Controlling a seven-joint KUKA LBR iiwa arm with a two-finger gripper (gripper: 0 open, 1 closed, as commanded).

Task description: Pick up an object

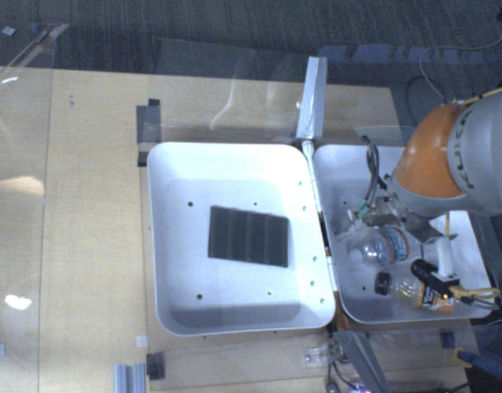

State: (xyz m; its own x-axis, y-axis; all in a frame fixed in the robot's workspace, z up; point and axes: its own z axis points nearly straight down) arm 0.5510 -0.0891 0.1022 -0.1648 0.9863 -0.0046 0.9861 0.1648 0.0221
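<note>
hovering in right bin | fingers just above clear bottle | apart or together: cannot tell

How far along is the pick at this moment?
Done: the arm is over the right bin, gripper low, close to a clear bottle. In hand: the approach; no object is visibly lifted. Left: grasp and raise something. The dark ribbed pad lies in the left bin.

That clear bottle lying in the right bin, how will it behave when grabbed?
The clear bottle seems to lie on its side, so a nudge probably rolls it. It looks thin and see-through, so likely light and easily dented. Its glossy skin may slip.
</note>
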